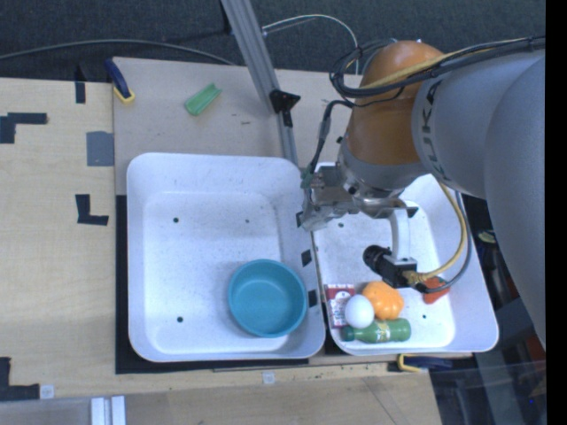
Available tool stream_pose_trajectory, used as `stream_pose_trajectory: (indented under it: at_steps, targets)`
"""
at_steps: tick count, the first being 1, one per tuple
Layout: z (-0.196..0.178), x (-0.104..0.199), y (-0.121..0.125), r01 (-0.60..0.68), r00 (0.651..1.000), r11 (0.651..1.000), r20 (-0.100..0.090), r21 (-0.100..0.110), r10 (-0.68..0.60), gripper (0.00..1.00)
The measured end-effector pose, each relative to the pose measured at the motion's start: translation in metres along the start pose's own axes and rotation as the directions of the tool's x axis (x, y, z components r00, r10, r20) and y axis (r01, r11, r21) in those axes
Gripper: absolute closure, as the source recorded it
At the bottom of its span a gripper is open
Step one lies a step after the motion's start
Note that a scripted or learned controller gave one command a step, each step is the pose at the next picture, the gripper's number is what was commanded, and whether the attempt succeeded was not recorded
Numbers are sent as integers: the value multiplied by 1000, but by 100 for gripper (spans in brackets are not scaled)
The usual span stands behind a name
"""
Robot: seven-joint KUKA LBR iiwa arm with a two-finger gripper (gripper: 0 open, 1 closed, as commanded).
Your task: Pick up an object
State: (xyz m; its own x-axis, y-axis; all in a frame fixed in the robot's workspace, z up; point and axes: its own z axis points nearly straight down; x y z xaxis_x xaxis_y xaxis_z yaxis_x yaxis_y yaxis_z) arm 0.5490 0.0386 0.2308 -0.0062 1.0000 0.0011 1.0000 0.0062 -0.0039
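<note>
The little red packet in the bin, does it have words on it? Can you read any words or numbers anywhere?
Red packet in the right bin: it has some print, too small and blurred to read.
Green bottle: no label I can read.
Blue bowl, white ball, orange thing: no writing on them.
So nothing can be read here.

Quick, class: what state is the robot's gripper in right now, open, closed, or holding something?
Gripper: cannot be told; it sits over the rim between the two bins, seen from above under the wrist.
</note>
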Motion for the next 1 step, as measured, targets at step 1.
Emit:
stream_pose_trajectory:
  at_steps: [1]
  targets:
    - [-7, 59, 0, 2, 1000, 1000, -1, -2, -2, 100]
